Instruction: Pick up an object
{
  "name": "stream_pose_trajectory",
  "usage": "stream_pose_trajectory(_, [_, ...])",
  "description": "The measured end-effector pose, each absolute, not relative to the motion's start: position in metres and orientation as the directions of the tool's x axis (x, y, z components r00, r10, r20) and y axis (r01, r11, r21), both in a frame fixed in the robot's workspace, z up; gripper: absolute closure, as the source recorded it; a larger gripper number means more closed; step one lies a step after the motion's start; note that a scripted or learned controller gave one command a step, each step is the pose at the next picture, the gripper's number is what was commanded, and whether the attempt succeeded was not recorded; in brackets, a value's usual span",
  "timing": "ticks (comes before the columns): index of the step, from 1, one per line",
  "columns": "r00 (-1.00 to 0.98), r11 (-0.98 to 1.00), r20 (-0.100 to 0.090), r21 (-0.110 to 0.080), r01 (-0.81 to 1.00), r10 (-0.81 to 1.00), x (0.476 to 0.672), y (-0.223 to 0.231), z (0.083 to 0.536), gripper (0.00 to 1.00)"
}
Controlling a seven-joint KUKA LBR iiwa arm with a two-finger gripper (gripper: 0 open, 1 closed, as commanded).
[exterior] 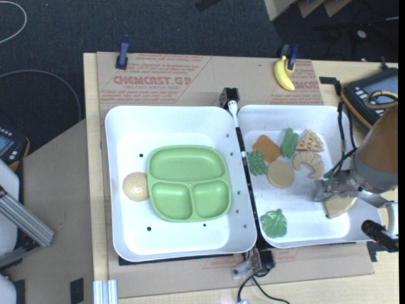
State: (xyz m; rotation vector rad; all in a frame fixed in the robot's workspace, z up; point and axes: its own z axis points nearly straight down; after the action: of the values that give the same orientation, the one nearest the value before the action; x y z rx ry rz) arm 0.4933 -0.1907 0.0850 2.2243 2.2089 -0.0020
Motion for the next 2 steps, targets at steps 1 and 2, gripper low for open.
stream_pose_trajectory(1, [0.001, -0.001, 0.003, 0.0, 1.0, 1.0, 0.4788, -0.2242, 0.0847, 1.0])
stream_pose_trajectory(2, [0.001, -0.001, -0.002, 0.003, 1.0, 1.0, 0.4794, -0.2239, 0.0946, 1.0])
